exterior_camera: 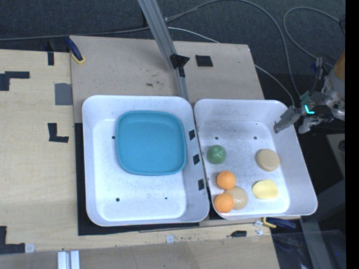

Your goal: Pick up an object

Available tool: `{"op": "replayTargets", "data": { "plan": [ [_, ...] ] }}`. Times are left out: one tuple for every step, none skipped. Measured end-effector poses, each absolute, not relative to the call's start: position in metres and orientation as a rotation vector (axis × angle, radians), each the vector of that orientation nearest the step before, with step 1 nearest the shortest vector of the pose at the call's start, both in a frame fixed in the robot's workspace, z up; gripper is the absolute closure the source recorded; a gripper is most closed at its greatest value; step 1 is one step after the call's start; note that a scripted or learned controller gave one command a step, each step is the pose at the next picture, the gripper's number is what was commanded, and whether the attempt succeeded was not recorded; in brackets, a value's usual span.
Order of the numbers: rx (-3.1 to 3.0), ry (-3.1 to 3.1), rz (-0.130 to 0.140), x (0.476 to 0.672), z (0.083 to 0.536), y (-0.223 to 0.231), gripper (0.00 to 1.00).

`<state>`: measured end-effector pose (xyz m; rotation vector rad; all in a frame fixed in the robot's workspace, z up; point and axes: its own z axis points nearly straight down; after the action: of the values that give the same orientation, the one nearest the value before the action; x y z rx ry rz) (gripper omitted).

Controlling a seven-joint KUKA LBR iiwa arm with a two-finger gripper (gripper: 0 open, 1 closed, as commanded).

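I hang at the right edge of the frame, my gripper [291, 122] over the upper right rim of the right bin [247, 108]. My jaws look spread apart, one dark finger reaching left over the rim and a paler one below it, with nothing between them.

Everything I could pick lies below and to the left of me, in the lower half of the right bin. Nearest is the tan lump [268, 159], down and a little left of my jaws, standing apart from the rest. Just below it is the yellow piece [265, 190], its long axis roughly across the frame. Farther left sit two oranges [226, 180], the lower one [224, 202] touching a pale round thing [238, 198]. The green ball [216, 153] is alone near the bin's left wall.

I judge the tan lump the best target: closest, and with free floor on all sides for my fingers. The move would be a short travel down-left, then a descent. The left bin [101, 150] holds a blue plate [150, 143], well away from me.
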<state>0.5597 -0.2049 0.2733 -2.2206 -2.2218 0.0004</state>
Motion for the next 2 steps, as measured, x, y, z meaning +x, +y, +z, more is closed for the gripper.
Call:
{"op": "replayTargets", "data": {
  "plan": [
    [-2.221, -2.222, 0.001, 0.56, 0.273, -0.205, 0.0],
    [-2.217, -2.219, 0.004, 0.565, 0.218, -0.197, 0.0]
  ]
}}
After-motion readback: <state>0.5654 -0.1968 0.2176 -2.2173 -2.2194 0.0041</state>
